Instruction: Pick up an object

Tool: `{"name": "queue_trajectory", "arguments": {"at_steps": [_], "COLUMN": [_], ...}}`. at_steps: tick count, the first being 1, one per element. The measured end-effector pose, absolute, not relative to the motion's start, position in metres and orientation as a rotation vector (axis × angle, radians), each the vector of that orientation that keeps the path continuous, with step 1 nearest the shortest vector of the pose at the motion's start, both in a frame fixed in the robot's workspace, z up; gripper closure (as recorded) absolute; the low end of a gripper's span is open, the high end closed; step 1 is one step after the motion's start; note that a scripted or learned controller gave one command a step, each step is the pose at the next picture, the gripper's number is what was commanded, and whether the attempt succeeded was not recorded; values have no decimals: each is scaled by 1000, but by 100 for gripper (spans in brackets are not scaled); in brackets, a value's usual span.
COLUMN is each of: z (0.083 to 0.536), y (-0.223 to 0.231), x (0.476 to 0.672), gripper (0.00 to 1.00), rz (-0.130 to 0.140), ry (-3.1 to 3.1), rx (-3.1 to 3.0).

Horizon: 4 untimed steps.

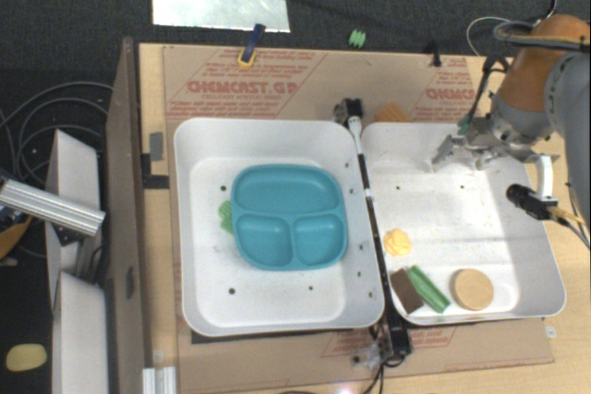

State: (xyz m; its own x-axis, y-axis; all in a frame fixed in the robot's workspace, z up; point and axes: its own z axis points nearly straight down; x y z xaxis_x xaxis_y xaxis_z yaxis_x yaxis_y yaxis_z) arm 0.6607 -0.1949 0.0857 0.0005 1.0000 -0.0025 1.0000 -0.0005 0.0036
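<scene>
The arm (545, 78) reaches in from the right, its wrist bent down over the far right corner of the right bin (462, 198). The pincer (466, 150) hangs low there, its fingers spread wide with nothing between them. Near that bin's front edge lie a yellow piece (397, 242), a brown block (405, 290), a green stick (428, 288) and a tan disc (473, 288), well apart from the pincer. A blue tray (288, 215) sits in the left bin (199, 198).

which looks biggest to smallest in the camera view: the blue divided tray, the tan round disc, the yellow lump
1. blue divided tray, largest by far.
2. tan round disc.
3. yellow lump, a little smaller than the disc.
</scene>
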Motion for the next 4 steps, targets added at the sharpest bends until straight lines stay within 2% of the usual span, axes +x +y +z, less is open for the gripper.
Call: {"name": "queue_trajectory", "arguments": {"at_steps": [1,2,3,4], "z": [105,83,200,103], "y": [-189,-142,-189,-146], "x": [647,523,604,591], "gripper": [0,0,0,0], "rz": [2,-4,12,-3], "ry": [2219,2226,2213,2233], "rx": [2219,2229,2203,2219]}}
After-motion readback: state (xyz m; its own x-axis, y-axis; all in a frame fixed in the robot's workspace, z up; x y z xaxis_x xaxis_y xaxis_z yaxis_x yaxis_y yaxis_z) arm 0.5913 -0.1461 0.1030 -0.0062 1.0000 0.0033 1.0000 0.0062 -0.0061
